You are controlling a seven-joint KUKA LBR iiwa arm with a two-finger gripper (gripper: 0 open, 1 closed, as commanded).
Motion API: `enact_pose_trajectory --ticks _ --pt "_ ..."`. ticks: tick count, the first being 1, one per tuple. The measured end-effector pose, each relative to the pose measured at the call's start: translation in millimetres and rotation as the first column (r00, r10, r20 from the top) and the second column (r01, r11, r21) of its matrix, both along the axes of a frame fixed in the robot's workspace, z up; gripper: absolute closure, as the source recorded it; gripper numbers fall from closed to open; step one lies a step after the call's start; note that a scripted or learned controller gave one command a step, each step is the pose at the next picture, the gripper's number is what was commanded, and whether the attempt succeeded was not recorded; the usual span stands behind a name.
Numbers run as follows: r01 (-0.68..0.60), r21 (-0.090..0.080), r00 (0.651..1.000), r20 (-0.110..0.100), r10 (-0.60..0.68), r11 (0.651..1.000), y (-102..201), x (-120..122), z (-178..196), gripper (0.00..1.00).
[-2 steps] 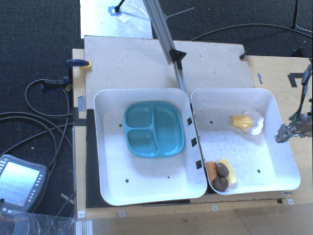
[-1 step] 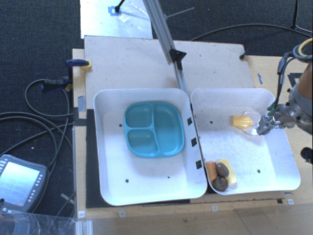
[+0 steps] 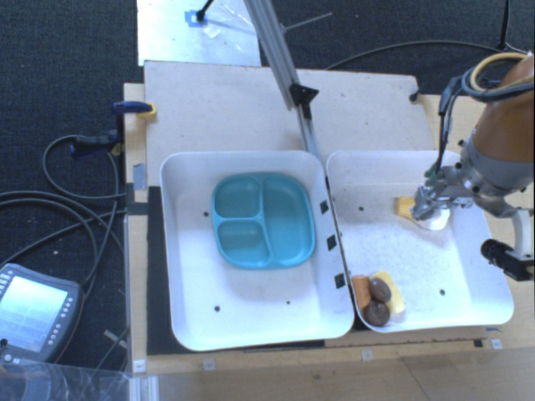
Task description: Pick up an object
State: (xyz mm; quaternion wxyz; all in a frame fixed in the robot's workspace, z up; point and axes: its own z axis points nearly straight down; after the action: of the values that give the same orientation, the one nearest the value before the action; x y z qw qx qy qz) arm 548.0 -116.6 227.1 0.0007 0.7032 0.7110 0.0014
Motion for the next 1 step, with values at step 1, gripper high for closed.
enact_pose_trajectory --ticks 1 --pt "-0.002 0.001 1.000 0.002 0.002 1.000 52.0 26.7 11.2 1.00"
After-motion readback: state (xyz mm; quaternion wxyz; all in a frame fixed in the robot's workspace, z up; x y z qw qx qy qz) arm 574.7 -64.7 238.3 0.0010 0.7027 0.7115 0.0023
